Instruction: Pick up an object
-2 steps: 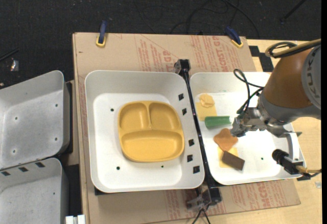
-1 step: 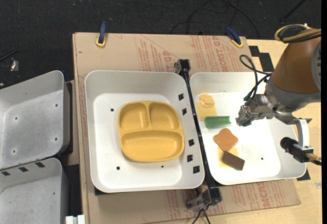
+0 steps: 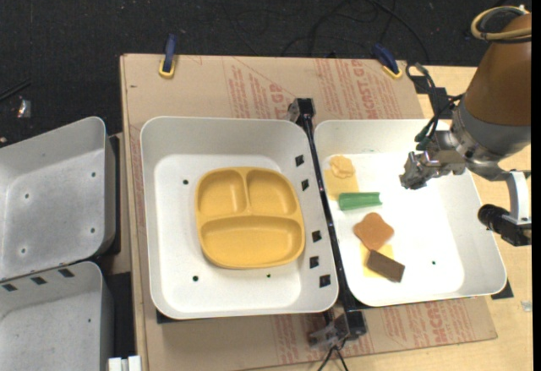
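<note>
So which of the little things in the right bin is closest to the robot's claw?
The green block. It lies just left of the gripper; the pale yellow piece, orange piece and brown block sit farther off.

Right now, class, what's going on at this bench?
A grey robot arm reaches in from the right, its end effector hanging over the right bin. That bin has a green block, a pale yellow piece, an orange piece and a brown block. Nothing is between its fingers. The left bin holds a yellow divided tray.
</note>
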You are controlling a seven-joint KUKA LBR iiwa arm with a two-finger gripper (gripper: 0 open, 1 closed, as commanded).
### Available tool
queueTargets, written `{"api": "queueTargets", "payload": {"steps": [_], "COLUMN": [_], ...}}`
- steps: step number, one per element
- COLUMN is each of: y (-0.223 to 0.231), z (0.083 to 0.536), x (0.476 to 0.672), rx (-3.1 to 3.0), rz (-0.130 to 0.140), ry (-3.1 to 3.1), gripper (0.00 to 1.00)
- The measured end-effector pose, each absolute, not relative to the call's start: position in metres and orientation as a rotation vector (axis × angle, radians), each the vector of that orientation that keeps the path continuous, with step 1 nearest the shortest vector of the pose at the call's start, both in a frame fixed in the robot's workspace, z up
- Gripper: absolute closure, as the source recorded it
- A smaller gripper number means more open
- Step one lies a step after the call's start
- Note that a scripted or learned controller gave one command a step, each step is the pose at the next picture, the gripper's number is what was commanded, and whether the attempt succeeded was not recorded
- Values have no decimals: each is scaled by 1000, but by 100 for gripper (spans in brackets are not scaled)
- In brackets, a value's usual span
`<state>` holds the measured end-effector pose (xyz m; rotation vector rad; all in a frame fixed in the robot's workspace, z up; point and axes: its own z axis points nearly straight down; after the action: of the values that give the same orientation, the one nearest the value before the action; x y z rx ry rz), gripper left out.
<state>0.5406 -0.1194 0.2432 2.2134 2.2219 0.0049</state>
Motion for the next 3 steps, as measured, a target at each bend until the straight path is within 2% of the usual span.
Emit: {"api": "queueTargets", "payload": {"steps": [1,2,3], "y": [-120,-69,-14], "z": [295,277,277], "x": [542,565,582], "rx": [2214,2213,2211], "rz": [5,1,3], "ry": [2221,2229,2230], "gripper": [100,100,100]}}
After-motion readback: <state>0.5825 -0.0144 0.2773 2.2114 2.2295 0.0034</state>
